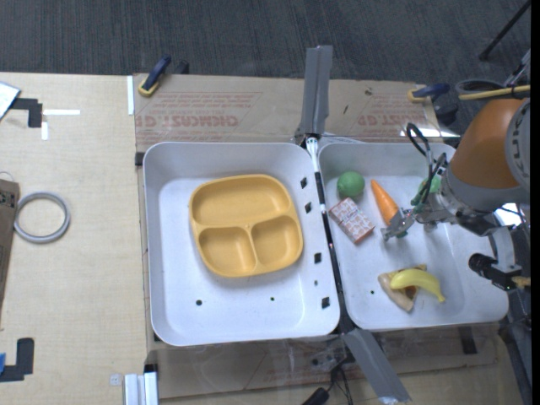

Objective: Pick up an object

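The gripper [396, 229] is positioned low in the right bin [472, 310], just beside the carrot [384, 201] as the likely target; the state of its jaws cannot be told.

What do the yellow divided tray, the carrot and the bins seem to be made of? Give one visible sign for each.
Yellow divided tray: probably moulded plastic, matte, with smooth rounded compartments.
Carrot: likely toy plastic, going by its uniform orange and soft sheen.
Bins: thin white plastic or coated metal; which one is unclear. Smooth, slightly glossy walls.
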Robot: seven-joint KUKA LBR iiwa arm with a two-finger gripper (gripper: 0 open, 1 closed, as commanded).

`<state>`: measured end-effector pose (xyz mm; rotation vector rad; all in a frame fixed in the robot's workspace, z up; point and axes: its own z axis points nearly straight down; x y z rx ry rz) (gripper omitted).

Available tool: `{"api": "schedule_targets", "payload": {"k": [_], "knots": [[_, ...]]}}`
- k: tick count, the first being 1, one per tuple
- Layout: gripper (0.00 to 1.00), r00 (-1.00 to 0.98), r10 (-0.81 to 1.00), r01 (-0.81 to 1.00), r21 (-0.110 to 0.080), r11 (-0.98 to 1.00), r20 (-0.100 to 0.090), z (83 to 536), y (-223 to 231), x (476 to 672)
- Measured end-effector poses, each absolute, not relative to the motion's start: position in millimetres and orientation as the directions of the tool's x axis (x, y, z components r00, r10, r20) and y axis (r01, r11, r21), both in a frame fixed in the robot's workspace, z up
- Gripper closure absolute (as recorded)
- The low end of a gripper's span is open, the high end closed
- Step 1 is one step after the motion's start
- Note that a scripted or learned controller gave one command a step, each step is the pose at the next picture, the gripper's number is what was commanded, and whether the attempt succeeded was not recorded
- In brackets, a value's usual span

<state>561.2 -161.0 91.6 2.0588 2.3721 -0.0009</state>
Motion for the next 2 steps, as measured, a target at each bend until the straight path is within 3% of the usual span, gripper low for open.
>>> {"api": "schedule_targets", "payload": {"k": [1,2], "knots": [[1.00,-0.139,0.990,0.990,0.001,0.139,-0.002,101,-161,561.4],[1.00,0.198,0.980,0.980,-0.002,-0.198,-0.002,184,-97,590.7]]}}
